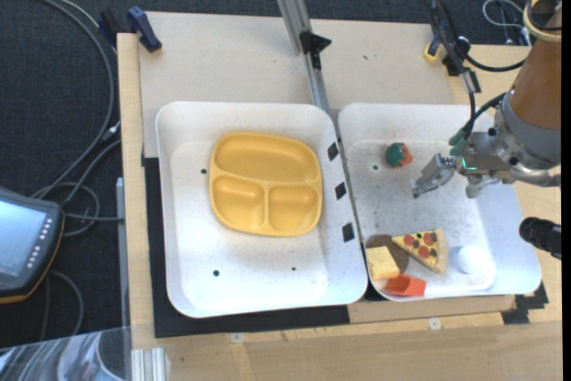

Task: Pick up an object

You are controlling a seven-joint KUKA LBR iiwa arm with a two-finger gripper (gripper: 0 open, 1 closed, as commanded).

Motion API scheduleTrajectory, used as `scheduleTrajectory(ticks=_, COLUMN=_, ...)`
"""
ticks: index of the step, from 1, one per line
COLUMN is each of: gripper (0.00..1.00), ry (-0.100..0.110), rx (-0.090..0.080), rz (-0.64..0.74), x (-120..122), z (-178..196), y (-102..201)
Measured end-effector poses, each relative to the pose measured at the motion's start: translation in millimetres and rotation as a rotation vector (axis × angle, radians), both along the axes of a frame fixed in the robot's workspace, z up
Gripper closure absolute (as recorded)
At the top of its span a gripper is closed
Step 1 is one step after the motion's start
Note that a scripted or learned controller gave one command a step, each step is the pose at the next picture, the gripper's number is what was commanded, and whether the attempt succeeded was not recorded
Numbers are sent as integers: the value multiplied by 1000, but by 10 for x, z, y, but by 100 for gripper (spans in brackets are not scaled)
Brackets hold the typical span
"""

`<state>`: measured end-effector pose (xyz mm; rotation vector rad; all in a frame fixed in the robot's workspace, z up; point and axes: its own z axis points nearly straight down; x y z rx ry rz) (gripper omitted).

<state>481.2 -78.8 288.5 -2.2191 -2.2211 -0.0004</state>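
From the overhead camera view, we judge the approach step in hand: our tool (434, 177) hangs over the right shallow white bin (357, 125), fingers parted and holding nothing. The small round green-and-red toy (398, 154) lies just up-left of it; the triangular pizza-slice toy (422, 249) lies below. Next we would need to centre over one target and descend.

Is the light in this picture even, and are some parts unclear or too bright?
Camera view: light is soft and even, shadows faint; the yellow plate is sharp; the white ball nearly blends into the right bin; the gripper looks slightly blurred.
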Motion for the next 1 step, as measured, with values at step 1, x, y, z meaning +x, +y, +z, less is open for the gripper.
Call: scheduleTrajectory(ticks=1, gripper=0, ry=-1, rx=0, rz=-1, x=1, z=0, y=-1)
